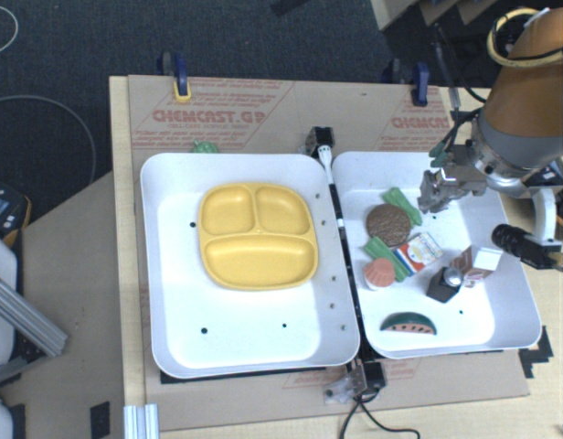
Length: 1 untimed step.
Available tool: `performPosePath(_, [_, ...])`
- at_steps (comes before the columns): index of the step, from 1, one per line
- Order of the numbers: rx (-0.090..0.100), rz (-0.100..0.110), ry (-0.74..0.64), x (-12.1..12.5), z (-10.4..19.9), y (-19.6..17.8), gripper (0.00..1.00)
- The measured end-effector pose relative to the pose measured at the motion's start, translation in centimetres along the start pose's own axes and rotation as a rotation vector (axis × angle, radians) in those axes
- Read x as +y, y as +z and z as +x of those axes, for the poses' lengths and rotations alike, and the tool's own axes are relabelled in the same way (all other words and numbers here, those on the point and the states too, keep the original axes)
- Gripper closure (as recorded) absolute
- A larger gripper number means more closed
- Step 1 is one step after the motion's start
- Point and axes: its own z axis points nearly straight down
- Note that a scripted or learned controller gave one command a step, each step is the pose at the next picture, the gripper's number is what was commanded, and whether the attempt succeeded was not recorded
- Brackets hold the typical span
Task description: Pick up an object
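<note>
You're at the start: the gripper [434,193] hangs above the right bin [501,327] near the brown cookie [388,222], its pincer state indiscernible, nothing lifted.

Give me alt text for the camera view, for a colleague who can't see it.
The gripper hovers over the back of the right bin, above toy food scattered there: a brown cookie, a watermelon slice, a pink round piece. The left bin holds a yellow divided plate.
</note>
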Motion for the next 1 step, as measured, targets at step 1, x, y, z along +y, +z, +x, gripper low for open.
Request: performPosePath(1, [0.001,0.005,-0.001,-5.14,6.12,5.88,1.0])
